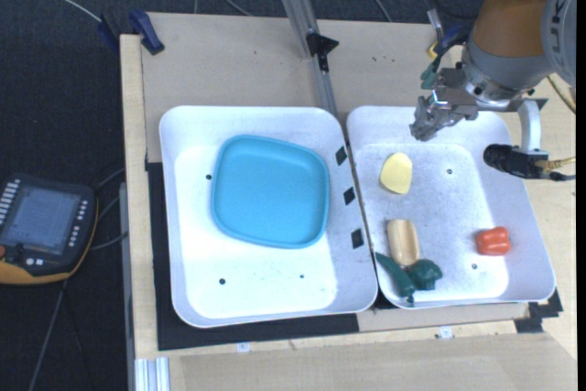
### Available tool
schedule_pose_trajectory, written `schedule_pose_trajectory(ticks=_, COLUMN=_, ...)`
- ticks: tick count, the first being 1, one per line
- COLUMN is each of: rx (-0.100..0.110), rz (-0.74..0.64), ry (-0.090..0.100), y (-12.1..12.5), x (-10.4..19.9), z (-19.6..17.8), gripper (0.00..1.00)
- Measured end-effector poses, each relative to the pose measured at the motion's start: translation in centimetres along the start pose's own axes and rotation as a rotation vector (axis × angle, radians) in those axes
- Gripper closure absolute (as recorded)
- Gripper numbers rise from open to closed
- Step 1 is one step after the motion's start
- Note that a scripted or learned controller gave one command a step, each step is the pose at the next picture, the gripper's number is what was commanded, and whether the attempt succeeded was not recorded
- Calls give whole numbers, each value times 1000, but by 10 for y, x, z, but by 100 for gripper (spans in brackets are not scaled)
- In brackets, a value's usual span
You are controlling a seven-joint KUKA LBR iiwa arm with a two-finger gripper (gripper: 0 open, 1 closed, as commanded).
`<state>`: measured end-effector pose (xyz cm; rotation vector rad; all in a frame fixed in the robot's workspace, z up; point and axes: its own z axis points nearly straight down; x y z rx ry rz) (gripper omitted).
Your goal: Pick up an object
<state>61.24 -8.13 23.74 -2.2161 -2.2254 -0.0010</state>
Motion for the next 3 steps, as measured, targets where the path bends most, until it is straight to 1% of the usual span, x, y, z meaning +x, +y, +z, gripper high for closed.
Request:
schedule_pose_trajectory(ticks=1, rx=0, rz=-1, ry=0, y=-7, x=55, z=7, gripper=100)
schedule_pose_trajectory(ticks=2, rx=-1, rz=-1, ry=1, y=-20, x=112, z=0, gripper=100)
schedule_pose_trajectory(ticks=3, rx=-1, rz=0, ry=0, y=-43, x=156, z=-8, gripper=100)
